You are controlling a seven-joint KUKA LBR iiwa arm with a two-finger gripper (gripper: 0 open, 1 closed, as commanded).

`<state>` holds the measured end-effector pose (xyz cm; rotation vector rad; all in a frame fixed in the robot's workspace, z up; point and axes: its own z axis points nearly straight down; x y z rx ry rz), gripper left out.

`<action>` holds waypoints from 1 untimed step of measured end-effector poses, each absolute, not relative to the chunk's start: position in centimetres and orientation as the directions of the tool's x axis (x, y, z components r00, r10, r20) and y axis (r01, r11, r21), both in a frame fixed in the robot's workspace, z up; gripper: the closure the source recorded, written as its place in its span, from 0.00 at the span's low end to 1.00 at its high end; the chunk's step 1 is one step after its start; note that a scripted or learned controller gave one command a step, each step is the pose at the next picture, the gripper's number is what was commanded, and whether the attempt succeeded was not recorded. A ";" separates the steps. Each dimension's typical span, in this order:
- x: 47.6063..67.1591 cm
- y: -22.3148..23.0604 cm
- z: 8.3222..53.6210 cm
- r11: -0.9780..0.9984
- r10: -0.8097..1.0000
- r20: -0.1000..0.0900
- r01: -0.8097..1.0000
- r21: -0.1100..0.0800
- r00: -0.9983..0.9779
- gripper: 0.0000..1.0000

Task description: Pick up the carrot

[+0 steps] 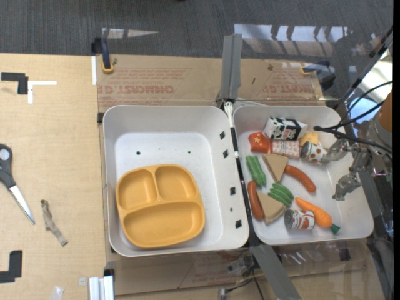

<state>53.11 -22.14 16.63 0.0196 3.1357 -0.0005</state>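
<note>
Jaw state is something I cannot tell; the gripper hangs over the right bin's right side. Nothing is done: the carrot lies near-right, beside the can, ungrasped.

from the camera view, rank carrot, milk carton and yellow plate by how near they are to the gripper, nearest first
From the gripper at the right bin's right edge:
1. carrot, just left of and below it, in the right bin's near corner.
2. milk carton, at the right bin's far side.
3. yellow plate, over in the left bin.
</note>
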 end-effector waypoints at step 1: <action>49.1 -17.8 9.2 1.000 -0.004 -0.003 -0.004 0.001 -1.000 0.00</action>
